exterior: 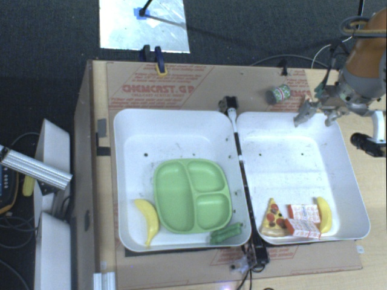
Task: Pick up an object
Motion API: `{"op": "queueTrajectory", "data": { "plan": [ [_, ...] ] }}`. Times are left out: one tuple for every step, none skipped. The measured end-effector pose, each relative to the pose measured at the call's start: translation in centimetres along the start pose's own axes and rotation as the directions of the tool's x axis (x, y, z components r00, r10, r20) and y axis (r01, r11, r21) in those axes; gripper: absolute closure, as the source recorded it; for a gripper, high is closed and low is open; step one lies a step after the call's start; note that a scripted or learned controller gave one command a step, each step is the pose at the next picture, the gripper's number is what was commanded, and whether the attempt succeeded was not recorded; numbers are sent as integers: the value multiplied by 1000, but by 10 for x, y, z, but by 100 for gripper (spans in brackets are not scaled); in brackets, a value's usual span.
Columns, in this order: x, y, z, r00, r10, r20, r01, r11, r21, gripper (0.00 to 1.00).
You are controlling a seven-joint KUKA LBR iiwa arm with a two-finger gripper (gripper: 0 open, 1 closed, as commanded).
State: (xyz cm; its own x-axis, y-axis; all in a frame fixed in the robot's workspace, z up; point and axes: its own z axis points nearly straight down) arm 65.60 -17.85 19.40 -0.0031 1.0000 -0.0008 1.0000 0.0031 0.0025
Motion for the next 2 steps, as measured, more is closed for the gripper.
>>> {"op": "queueTrajectory", "data": {
  "plan": [
    [-28, -78, 37, 1000, 1, 1, -1, 1000, 2, 0],
    [-28, -77, 25, 1000, -1, 1, 1, 1000, -2, 100]
  ]
}}
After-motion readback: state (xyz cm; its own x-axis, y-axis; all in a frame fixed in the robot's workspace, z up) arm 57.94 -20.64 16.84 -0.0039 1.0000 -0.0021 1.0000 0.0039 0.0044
